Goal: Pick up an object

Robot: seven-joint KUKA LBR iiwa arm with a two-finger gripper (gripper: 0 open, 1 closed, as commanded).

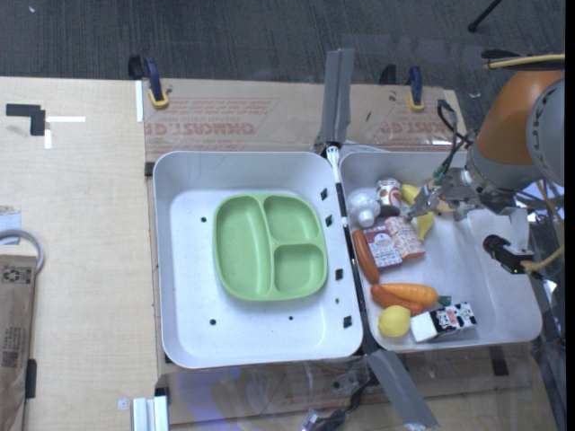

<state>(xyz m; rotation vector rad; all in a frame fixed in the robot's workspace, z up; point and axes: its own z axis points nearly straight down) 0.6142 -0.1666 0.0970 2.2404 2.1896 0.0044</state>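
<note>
While the pale wooden bench (81,241) carries both bins before dark carpet (225,16), the hand (424,203) hangs low in the right bin (503,294) over a banana (415,206); its grip cannot be judged.

Two white bins (180,330), one green plate (269,245), one carrot (406,293), one lemon (393,321), one sausage (364,255).

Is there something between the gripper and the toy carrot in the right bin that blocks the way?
Yes, partly. The gripper is at the far side of the right bin, and the red-and-white packet lies between it and the carrot. From above, nothing visible covers the carrot.
</note>
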